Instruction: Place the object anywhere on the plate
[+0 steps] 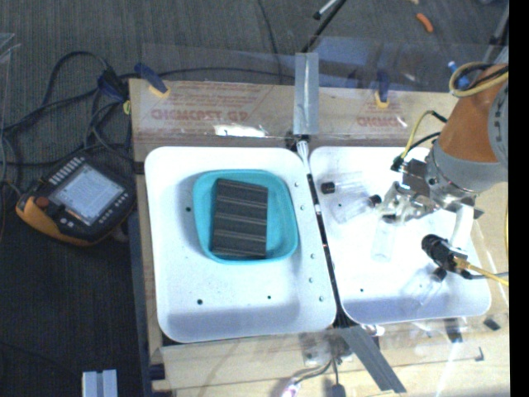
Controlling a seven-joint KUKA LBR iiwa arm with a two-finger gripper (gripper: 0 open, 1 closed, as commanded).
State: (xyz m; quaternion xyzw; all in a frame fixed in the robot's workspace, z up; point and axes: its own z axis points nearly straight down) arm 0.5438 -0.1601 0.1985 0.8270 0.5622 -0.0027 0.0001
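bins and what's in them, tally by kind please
white bins: 2, left and right
teal plate: 1
dark ribbed block lying on the plate: 1
gripper over the right bin: 1
total: 5

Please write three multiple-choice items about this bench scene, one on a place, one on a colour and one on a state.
1. Where does the dark ridged block lie?
A. On the plate in the left bin
B. In the right bin
C. On the floor

2. What colour is the plate?
A. Red
B. Turquoise
C. Yellow

3. How does the end effector stand to the block?
A. Clamped on it
B. Resting on top of it
C. Apart from it, over the right bin

Answers: 1 A, the block sits inside the plate's rim; 2 B, its rim shows turquoise; 3 C, the divider lies between them.
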